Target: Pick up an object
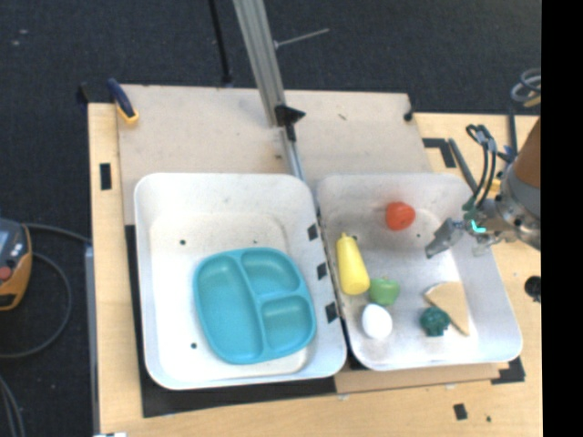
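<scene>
Hovering gripper (453,235) nr orange ball (399,215), no labels.

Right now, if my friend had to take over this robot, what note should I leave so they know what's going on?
End effector: over the right bin, near its right side, with nothing seen held in it. I can't tell whether it is open or shut.

Things in the right bin: red ball toward the back, yellow bottle at the left, green piece beside it, white egg in front, dark green lump next to a tan wedge.

Left bin: blue divided plate.

Done: nothing picked up yet.
Left: grab one object and lift it.
</scene>
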Controlling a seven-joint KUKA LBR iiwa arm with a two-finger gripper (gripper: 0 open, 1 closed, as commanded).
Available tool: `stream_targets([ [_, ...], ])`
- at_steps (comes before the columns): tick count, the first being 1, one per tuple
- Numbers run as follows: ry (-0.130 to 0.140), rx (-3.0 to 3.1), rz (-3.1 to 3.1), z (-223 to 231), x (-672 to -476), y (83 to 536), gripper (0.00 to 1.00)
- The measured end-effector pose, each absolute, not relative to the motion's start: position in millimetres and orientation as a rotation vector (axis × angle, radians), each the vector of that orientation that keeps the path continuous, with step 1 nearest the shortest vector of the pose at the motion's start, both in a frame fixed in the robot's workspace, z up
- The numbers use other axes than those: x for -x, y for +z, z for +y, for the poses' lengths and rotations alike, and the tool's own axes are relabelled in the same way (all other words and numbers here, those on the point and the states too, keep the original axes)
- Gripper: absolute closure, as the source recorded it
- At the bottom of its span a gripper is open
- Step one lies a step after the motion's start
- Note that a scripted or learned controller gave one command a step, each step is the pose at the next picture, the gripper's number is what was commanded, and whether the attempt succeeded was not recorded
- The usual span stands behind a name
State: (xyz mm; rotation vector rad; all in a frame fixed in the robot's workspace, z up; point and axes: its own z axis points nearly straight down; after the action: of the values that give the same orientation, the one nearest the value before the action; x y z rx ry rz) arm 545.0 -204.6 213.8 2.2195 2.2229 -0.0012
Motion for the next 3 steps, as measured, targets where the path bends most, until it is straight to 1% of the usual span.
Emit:
stream_targets([
  [1, 0.0, -2.218, 2.222, -204.6, -545.5, 214.4, 0.0],
  [2, -0.004, -2.223, 2.223, -208.2, -538.4, 154.0, 0.0],
  [3, -0.003, -2.222, 2.222, -208.8, -538.2, 101.5, 0.0],
])
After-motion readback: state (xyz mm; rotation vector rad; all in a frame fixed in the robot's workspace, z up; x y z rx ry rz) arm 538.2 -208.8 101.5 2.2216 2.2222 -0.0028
